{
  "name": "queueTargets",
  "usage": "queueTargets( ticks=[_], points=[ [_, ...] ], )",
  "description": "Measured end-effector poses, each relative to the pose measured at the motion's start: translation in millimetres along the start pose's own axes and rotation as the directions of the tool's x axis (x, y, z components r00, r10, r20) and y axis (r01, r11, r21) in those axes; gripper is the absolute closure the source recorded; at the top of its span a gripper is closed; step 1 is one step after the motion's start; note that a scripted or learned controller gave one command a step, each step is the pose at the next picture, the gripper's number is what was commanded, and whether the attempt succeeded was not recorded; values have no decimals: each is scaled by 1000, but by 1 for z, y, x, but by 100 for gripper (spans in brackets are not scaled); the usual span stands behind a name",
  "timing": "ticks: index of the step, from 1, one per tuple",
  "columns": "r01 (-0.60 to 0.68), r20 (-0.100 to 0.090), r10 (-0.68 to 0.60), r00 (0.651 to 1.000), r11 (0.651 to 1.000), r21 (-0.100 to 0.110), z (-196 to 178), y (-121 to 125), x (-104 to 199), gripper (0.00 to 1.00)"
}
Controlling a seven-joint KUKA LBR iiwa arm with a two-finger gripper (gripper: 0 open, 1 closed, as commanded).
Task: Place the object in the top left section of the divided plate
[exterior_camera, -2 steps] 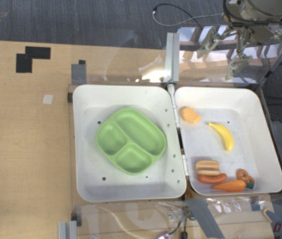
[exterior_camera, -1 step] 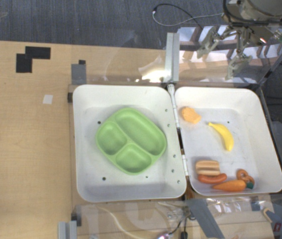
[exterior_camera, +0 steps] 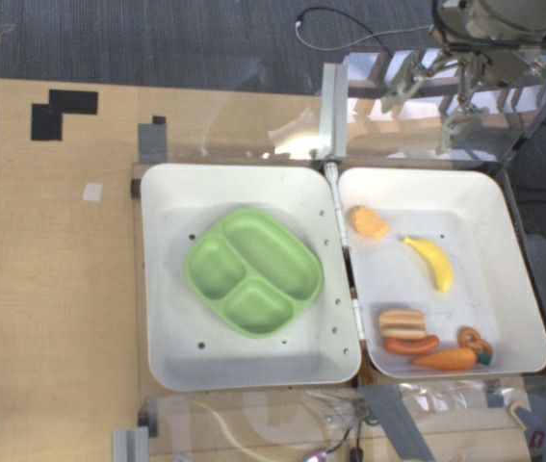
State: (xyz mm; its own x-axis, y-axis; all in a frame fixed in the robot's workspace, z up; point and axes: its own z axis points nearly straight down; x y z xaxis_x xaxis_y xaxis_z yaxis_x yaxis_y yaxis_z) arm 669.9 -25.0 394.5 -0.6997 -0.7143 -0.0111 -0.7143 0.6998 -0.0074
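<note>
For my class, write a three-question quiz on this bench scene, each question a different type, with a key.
1. True or false: the green divided plate lies in the left bin.
2. Which lies nearest the bins' shared divider? A) banana B) orange piece of toy food C) carrot
3. Fill in: the hot dog lies in the ___ bin.

Key: 1 true. 2 B. 3 right. The gripper hangs beyond the right bin's far edge, with nothing seen between its fingers.
</note>
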Motion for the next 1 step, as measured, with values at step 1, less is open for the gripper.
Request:
queueTargets(
  ticks=[1],
  points=[
    [-134,0,134,991,991,0,-40,52,-24,0]
  ],
)
